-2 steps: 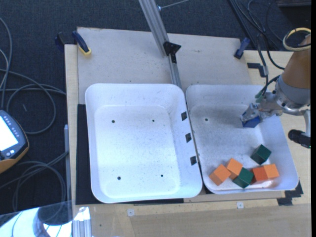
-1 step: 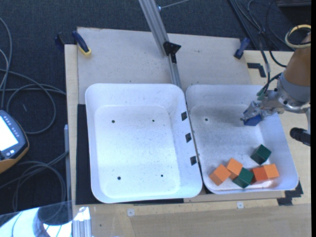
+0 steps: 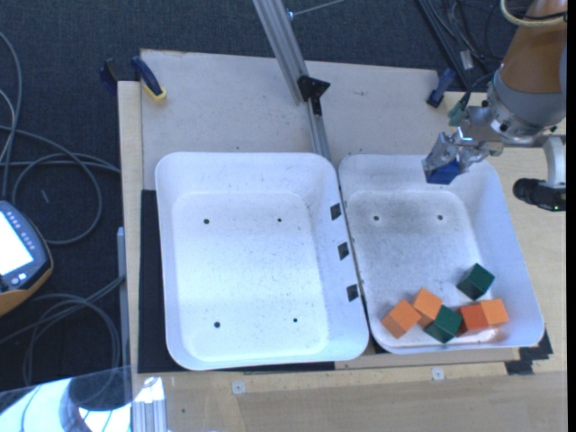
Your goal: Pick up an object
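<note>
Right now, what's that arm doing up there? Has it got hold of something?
Gripper raised over right bin's far edge, blue block between its fingers. Orange and green blocks bunched in that bin's near corner. Nothing in the way.

**Bench on dark carpet, cables all round**

Pale wooden bench, lit evenly from above. Dark blue-grey carpet floor beyond it, well left of and behind the pincer. Grey cables loop on the carpet far left of the pincer; black cables lie just behind it. Slanted metal rail crosses the bench, left of the pincer. Blue clamps on the bench's far edge
</note>
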{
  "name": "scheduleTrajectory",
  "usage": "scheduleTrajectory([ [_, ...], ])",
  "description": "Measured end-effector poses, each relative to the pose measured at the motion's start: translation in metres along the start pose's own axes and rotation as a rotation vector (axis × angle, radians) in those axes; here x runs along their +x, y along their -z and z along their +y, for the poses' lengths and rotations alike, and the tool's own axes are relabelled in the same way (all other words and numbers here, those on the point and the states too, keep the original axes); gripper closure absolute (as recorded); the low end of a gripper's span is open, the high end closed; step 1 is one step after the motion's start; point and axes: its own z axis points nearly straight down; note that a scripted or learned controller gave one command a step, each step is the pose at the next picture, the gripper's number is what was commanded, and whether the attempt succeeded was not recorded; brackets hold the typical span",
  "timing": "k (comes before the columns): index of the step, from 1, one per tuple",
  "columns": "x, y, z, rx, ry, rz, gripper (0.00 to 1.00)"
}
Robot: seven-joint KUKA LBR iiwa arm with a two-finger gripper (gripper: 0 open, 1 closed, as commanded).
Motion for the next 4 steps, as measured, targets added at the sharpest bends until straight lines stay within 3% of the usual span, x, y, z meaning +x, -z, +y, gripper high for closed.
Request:
scheduleTrajectory([
  [1, 0.091, 0.015, -0.068, 0.015, -0.001, 0.005, 1.00],
  [2, 0.145, -0.035, -0.057, 0.019, -0.003, 0.003, 1.00],
  [3, 0.134, -0.032, -0.082, 0.016, -0.010, 0.001, 1.00],
  [4, 0.200, -0.032, -0.049, 0.009, -0.001, 0.003, 1.00],
])
